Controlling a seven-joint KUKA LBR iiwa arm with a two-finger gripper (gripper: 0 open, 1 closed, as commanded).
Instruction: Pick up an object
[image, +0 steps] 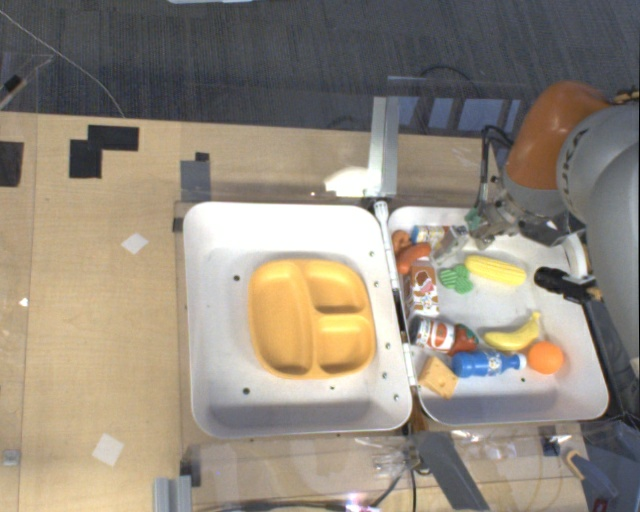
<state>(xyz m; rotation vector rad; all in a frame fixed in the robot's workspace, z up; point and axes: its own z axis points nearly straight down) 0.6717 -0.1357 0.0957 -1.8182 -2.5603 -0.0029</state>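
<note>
Camera view: the gripper (478, 222) hangs low over the far edge of the right bin (580, 398); whether it grips anything I cannot tell; just beside it, nearer the camera, lies a corn cob (496, 270), with a banana (513, 336) and an orange (545, 357) further on; well to its left, the left bin (215, 300) holds a yellow tray (310, 316); both bins sit on a pale wooden bench (90, 320) with dark carpet (250, 50) beyond.

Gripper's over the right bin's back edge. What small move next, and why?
Probably ease the gripper toward the corn before lowering. The gripper sits near the right bin's far rim, by the cluttered left side, while the corn lies just in front with open floor around it, so it looks like the easiest pick.
</note>
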